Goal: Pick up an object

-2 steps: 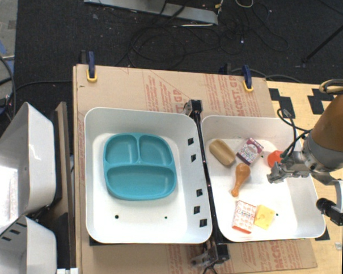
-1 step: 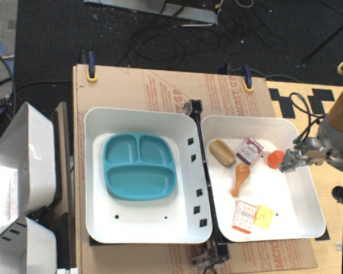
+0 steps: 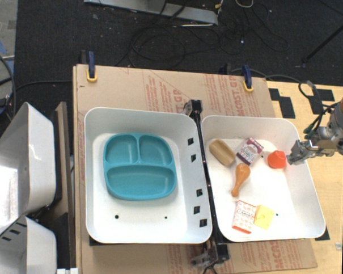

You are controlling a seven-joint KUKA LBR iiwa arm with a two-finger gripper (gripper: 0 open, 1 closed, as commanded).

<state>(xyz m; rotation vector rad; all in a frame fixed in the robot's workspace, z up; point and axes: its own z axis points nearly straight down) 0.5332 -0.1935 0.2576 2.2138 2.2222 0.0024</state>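
Note:
The right bin (image 3: 305,185) holds several small items. A tan bread roll (image 3: 221,152) lies at its upper left, with a purple and white packet (image 3: 250,150) beside it. An orange-red toy (image 3: 277,160) sits near the right wall. An orange drumstick (image 3: 240,178) lies in the middle. A red and white carton (image 3: 244,216) and a yellow block (image 3: 264,217) rest near the front. My gripper (image 3: 300,153) hangs over the bin's right rim, just right of the orange-red toy and apart from it, with nothing seen in it.
The left bin (image 3: 94,210) carries a teal divided plate (image 3: 139,166). A black divider (image 3: 203,175) runs between the bins. White containers (image 3: 19,172) stand off the bench to the left. Cables lie on the dark floor behind.

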